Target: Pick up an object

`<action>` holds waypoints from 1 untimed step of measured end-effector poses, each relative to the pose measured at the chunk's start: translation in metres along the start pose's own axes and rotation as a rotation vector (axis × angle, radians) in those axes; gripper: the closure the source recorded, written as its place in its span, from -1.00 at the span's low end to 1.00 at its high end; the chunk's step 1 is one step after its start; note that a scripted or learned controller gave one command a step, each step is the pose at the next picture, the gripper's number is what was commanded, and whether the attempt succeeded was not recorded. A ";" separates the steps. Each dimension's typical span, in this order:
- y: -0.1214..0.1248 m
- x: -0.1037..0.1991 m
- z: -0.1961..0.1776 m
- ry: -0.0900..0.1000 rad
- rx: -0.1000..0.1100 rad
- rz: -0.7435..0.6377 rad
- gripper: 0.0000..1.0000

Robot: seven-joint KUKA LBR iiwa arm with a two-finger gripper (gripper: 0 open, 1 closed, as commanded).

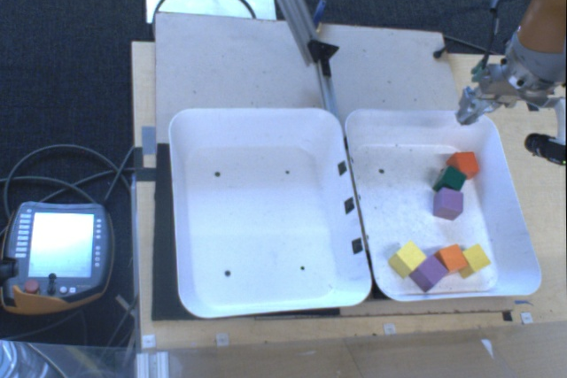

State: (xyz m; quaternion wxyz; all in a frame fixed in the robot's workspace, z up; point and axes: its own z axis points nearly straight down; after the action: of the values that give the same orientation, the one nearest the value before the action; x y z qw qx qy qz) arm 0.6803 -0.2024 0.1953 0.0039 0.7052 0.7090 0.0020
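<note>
So my gripper (469, 109) is hanging over the right bin (514, 217) at its 1 o'clock corner, and honestly can't tell if it's released or clenched. Nearest grab is the orange block (463, 163), touching the green block (450, 180) at its 7 o'clock. Risk: I nudge both and pinch neither.
</note>
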 end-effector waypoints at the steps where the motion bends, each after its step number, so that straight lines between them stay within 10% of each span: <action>1: 0.002 0.000 -0.025 0.001 0.002 0.001 1.00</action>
State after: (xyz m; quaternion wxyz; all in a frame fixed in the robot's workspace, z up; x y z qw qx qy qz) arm 0.6818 -0.2027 0.2204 0.0030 0.7054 0.7088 0.0015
